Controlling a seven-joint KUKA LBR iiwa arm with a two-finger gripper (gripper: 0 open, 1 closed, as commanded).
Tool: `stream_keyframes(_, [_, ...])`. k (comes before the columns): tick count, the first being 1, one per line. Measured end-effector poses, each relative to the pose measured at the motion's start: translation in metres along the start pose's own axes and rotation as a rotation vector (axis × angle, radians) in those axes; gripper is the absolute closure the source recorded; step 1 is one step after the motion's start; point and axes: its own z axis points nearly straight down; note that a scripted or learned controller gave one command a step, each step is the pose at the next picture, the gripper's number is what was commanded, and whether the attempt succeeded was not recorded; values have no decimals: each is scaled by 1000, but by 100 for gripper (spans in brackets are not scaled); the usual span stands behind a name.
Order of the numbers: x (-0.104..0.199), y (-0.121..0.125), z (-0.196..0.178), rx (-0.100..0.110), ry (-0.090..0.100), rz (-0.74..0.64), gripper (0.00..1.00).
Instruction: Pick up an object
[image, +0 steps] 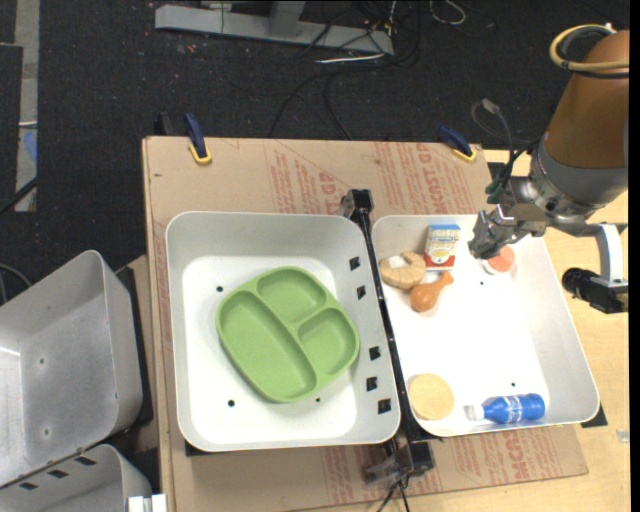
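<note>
Objects sitting in right bin, gripper hovering at its upper edge

Objects for the pick are lying in the right bin, right of centre in the frame. A small white carton is standing near the bin's upper middle, with a pale bun-like piece just beside it to the lower left and an orange-brown drumstick-shaped item touching or nearly touching that piece. A pinkish-red round item is lying at the upper right of the bin. A tan round disc is sitting near the bin's lower edge, and a blue bottle is lying on its side just right of it.

Gripper is hanging over the upper right part of the right bin, directly next to the pinkish-red item, possibly overlapping it. How far the claw is parted cannot be told, and nothing is visibly caught in it.

Left bin is holding a green divided plate, lying flat and tilted diagonally, at frame centre-left.
</note>
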Motion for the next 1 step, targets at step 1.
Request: stream_keyframes(1, [53, 5, 18, 3, 0, 1, 100])
